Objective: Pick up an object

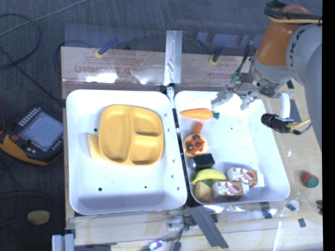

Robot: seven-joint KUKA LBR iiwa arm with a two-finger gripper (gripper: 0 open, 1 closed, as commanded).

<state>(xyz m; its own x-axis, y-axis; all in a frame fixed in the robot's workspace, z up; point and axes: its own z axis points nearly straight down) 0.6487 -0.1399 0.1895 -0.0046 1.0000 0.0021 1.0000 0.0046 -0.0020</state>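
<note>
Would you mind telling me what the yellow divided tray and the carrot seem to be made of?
The yellow divided tray looks like moulded plastic with a smooth, slightly glossy finish: rounded compartments, even colour, soft highlights. The carrot is probably a plastic toy, judging by its uniform orange, smooth surface and neat green tip, though real produce cannot be ruled out at this resolution.

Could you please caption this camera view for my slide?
End effector poised above right bin, near a toy carrot.

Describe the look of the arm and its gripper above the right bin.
The arm has a smooth grey shell with a broad orange band above the wrist, ringed by a dark cable at the top. Below sits a metal wrist block with small green parts, ending in the gripper with pale, slim fingers.
</note>
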